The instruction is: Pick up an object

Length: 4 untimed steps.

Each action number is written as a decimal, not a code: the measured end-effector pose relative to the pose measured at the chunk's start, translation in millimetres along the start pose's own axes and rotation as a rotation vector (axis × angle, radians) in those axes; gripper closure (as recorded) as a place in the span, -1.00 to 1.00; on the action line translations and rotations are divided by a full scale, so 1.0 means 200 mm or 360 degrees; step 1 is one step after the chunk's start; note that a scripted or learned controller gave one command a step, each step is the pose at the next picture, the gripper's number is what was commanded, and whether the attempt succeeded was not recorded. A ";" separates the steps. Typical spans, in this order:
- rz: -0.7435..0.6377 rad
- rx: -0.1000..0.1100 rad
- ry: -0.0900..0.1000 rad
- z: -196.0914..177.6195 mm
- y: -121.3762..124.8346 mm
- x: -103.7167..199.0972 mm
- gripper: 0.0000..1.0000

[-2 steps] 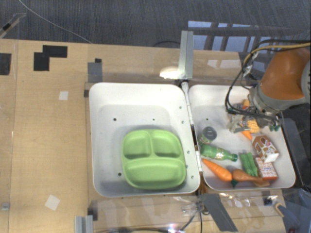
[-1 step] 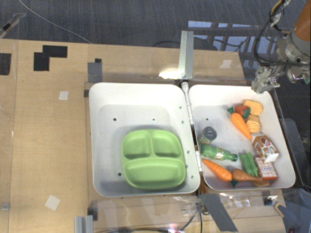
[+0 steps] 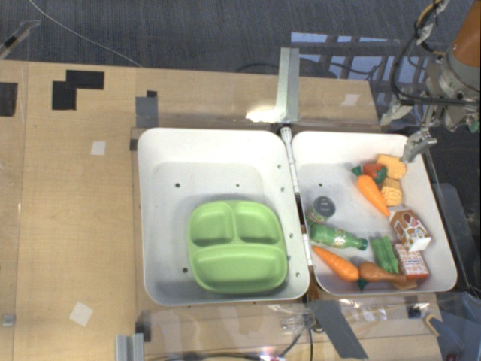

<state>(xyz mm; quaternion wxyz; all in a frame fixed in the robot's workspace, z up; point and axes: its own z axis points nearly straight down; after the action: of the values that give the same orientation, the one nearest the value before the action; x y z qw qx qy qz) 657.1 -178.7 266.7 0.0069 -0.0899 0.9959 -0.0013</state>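
Pincer (image 3: 415, 146) hangs over the right bin's (image 3: 443, 224) far corner near the corn (image 3: 391, 165); can't tell its state.

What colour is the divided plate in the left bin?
Light green; the plate shows clearly in the camera view.

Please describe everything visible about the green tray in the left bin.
The green tray is a light green, plastic-looking plate with rounded corners and three compartments: two small ones at the far side and one wide one at the near side. It lies flat, slightly turned, on the floor of the left bin, toward its near right part. Nothing lies in it.
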 end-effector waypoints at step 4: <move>0.0155 0.0006 -0.0016 0.15 0.08 0.08 1.00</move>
<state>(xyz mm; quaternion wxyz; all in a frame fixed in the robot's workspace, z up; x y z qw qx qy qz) 638.5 -166.9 237.2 0.0120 -0.0415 0.9991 -0.0025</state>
